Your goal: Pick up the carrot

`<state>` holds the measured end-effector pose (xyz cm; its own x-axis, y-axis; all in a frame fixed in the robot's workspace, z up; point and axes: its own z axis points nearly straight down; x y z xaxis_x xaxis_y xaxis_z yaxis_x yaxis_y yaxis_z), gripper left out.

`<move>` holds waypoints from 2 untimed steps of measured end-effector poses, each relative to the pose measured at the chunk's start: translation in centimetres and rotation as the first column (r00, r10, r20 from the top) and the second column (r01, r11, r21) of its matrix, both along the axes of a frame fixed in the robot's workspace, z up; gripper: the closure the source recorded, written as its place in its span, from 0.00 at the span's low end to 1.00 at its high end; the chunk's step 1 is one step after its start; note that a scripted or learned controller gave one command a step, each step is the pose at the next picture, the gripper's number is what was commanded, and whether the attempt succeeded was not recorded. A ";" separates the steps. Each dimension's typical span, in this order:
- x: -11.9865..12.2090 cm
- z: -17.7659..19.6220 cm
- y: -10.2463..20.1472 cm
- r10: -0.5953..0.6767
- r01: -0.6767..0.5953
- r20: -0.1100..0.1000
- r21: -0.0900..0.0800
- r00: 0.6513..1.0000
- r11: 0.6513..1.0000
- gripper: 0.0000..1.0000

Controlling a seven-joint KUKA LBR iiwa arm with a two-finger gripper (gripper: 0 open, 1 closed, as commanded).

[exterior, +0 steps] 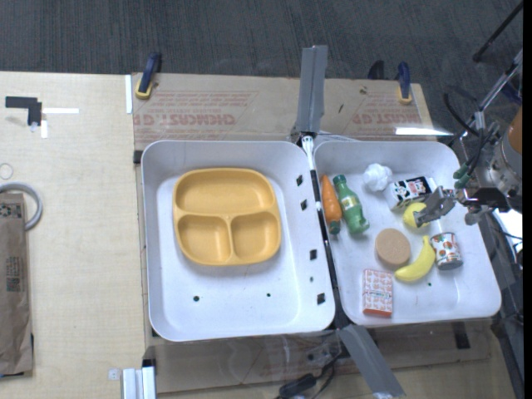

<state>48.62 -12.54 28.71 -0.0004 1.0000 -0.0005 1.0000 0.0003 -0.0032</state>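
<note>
The carrot [331,203] is orange and lies lengthwise against the left wall of the right bin [465,306]. A green bottle [351,205] lies right beside it, touching or nearly so. My gripper [452,208] hangs over the right side of that bin, well to the right of the carrot. It is open, and its fingers straddle bare space above a yellow lemon [412,217] and a small can [447,250]. Nothing is between the fingers.
The right bin also holds a crumpled white wad [378,175], a small black-and-white carton [411,189], a tan disc [392,246], a banana [418,262] and an orange box [377,293]. A yellow divided plate [226,216] sits in the left bin [166,306].
</note>
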 end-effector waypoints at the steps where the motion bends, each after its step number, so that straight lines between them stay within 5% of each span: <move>1: 3.0 -8.6 5.4 0.073 -0.073 -0.001 0.000 0.997 0.997 0.00; 2: 2.7 8.9 8.9 0.110 -0.110 0.002 -0.001 0.994 0.994 0.00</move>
